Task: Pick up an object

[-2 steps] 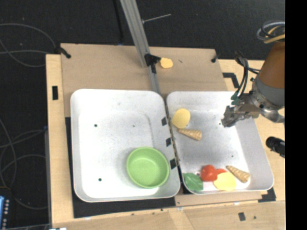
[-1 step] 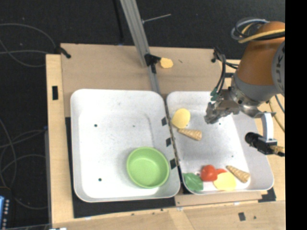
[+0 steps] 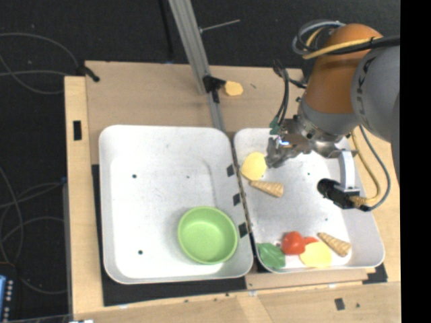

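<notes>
Wooden bench [image 3: 148, 93] carries two bins. Gripper [image 3: 275, 155] hangs by the lemon [image 3: 254, 165] at its nine o'clock; finger spread: cannot tell. Centre over the lemon before closing.

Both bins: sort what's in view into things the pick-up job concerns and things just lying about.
Job:
gripper
pale yellow piece beside it
cone
second cone
red piece
yellow piece
green piece

Lying about:
green bowl in the left bin
yellow bit on the bench
</notes>
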Available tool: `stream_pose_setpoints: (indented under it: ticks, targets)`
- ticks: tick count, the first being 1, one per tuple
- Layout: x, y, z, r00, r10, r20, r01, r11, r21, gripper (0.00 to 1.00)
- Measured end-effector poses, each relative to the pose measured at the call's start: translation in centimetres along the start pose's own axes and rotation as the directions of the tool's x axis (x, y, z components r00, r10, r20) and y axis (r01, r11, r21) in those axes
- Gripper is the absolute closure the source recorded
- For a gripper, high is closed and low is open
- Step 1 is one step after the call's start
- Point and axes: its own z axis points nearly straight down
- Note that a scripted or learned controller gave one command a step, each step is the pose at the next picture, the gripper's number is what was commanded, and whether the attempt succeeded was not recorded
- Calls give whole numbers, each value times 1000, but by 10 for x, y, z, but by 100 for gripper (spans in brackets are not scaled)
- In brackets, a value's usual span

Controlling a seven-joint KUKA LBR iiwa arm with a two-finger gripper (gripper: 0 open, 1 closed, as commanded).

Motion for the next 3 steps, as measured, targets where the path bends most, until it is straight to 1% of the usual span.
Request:
stream_pose_setpoints:
  ticks: [1,2,3]
  targets:
    - [54,33,-1,1000,-3,-3,3,1000,-1,100]
    - [93,61,11,1000,0,-1,0,1000,-1,100]
    - [127,85,3,1000,0,-2,0,1000,-1,100]
